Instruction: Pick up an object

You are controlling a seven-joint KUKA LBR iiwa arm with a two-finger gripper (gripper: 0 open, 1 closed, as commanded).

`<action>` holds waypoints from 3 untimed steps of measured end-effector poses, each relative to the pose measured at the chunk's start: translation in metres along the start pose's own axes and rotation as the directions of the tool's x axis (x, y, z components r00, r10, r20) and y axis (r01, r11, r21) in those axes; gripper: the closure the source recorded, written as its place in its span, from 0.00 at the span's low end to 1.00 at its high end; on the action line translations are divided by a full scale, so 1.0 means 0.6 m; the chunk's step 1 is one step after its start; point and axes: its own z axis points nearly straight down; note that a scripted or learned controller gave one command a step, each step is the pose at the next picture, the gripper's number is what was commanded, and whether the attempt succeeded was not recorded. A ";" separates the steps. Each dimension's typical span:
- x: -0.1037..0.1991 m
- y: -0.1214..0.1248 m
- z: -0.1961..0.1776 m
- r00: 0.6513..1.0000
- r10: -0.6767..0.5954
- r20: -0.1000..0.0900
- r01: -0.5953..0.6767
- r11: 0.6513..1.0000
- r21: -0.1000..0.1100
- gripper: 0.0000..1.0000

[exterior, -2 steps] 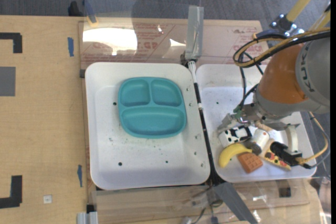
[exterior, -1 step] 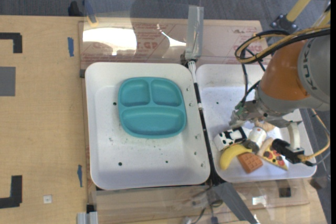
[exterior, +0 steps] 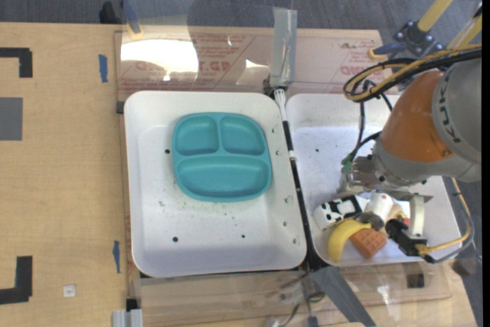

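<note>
Camera view, from above and at a slant: a light wooden tabletop is seen bearing two shallow white bins side by side. The left white bin holds a teal plastic plate with three compartments, lying flat near the bin's middle. The right white bin holds a small cluster of things at its near edge: a yellow banana-shaped toy, a brown waffle-textured block just beside the banana on its right, and a small black-and-white patterned object just behind the banana.

A grey arm with an orange band above the wrist is reached in from the right and is bent down over the right bin. Its pincer is lowered among the cluster, just above the banana and the brown block. How far the pincer is parted cannot be told, as it is mixed with the objects and cables, and nothing can be made out in its grip. Yellow and black cables are looped above the orange band.
</note>
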 end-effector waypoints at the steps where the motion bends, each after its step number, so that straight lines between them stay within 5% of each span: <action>1: -0.005 -0.058 -0.001 0.994 0.112 0.001 -0.112 0.994 -0.007 1.00; 3: -0.011 -0.061 0.000 0.927 0.375 0.005 -0.375 0.927 -0.005 1.00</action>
